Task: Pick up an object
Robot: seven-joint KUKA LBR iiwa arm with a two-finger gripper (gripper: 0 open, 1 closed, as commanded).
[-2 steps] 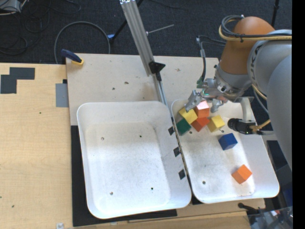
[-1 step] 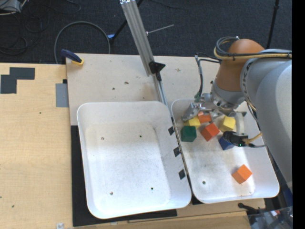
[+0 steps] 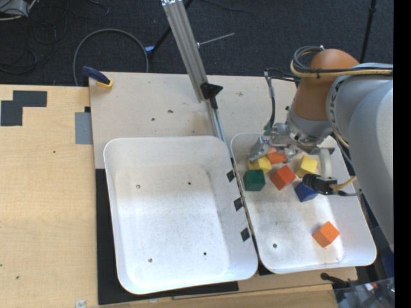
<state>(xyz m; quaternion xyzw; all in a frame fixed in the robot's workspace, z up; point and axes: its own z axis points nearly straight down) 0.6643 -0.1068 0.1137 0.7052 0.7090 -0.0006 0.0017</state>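
Left bin (image 3: 167,262) and right bin (image 3: 347,255) sit side by side. Right bin contents: a lone orange cube (image 3: 326,233) near the front, and green (image 3: 254,180), red-orange (image 3: 282,177), blue (image 3: 306,192) and yellow (image 3: 309,165) blocks clustered at the back. Gripper (image 3: 277,147) sits low over that cluster; finger state cannot be determined.

A light wooden bench (image 3: 45,191) is seen beneath dark carpeted floor (image 3: 96,11). Black cables (image 3: 109,43) are looped on the floor just beyond the bench. An aluminium rail (image 3: 186,43) is slanted across the bench's far edge. Grey patches (image 3: 26,104) are set into the bench's left part.
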